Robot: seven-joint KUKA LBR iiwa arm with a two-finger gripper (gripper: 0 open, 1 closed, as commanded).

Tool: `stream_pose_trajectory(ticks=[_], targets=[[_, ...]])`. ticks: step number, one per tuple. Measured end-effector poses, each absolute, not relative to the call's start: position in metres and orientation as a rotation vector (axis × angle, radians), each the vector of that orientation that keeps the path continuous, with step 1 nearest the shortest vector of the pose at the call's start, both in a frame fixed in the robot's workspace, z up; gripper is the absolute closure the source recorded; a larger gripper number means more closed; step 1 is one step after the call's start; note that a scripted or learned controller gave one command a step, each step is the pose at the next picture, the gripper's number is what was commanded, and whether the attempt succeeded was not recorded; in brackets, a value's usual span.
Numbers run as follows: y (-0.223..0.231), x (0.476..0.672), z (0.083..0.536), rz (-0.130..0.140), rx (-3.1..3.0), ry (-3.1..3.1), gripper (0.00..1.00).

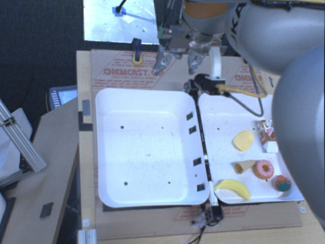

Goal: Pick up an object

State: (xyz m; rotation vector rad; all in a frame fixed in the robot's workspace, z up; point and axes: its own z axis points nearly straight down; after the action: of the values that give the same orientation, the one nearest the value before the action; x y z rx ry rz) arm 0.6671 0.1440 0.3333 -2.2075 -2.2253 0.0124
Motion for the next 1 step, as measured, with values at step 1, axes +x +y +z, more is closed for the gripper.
stream_pose_trajectory(ticks=[1], targets=[[0.0926,0.6651,0.1795,0.022,-2.220,-2.212,0.00]])
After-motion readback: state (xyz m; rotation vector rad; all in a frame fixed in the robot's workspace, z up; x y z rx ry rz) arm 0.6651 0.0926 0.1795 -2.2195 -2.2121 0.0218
